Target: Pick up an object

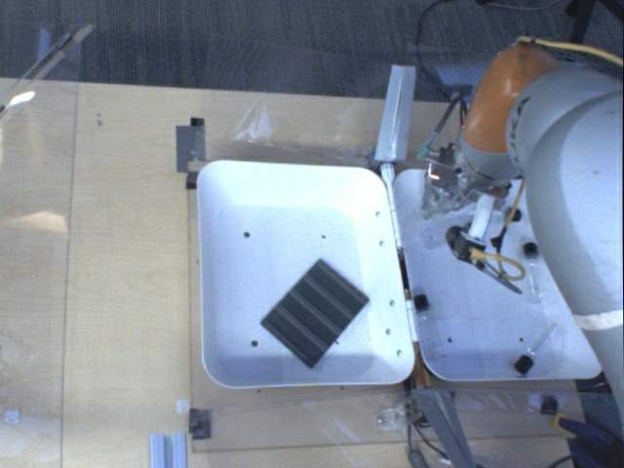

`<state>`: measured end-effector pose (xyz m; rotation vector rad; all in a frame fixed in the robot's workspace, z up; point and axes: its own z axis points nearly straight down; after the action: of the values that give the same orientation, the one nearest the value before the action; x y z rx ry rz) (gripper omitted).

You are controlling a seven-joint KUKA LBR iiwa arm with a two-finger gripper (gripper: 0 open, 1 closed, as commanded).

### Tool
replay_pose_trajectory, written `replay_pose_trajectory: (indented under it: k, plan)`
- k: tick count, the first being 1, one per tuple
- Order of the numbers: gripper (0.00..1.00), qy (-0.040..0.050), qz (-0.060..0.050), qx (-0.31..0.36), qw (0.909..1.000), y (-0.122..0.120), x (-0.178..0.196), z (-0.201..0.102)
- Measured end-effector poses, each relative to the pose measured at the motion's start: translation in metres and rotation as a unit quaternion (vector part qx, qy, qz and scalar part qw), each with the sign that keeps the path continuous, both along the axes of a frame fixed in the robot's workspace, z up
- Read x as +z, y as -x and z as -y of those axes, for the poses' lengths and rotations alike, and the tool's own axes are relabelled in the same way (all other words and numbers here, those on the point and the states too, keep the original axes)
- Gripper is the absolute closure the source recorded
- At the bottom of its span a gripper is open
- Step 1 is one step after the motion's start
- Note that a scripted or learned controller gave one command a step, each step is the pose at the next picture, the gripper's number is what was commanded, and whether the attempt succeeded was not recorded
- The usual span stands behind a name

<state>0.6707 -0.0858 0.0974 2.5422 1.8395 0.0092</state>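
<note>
- The grey arm point(575, 193) with its orange band point(497, 96) comes in from the right and hangs over the right bin point(468, 334).
- Its gripper point(441, 195) sits over the far left part of that bin, close to the wall shared with the left bin point(229, 222).
- Whether the gripper is open or closed I cannot tell from here; it is a pale blur against the white floor. I can see nothing gripped in it.
- The only sizeable object is a dark ribbed slab point(315, 312), which lies flat on the floor of the left bin.
- The slab is turned on the diagonal and sits toward the near right of that bin, apart from every wall.
- It is well apart from the gripper, with the wall between the bins in between.
- A small black piece point(524, 364) lies in the near right corner of the right bin.
- Both bins rest on a pale wooden bench point(107, 261), with dark carpet point(244, 27) beyond its far edge.
</note>
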Motion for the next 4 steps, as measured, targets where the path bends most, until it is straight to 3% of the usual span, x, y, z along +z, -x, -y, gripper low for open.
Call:
replay_pose_trajectory:
  k: [1, 2, 3, 4]
  plan:
    - [1.0, -0.001, -0.001, -0.145, 0.9895, 0.001, 0.089, -0.075]
    - [1.0, -0.001, 0.001, -0.14, 0.9901, 0.0, 0.1, -0.077]
    - [1.0, -0.0014, -0.003, -0.318, 0.9482, 0.027, 0.087, -0.093]
    - [1.0, -0.002, -0.001, -0.314, 0.9496, 0.026, 0.098, -0.094]
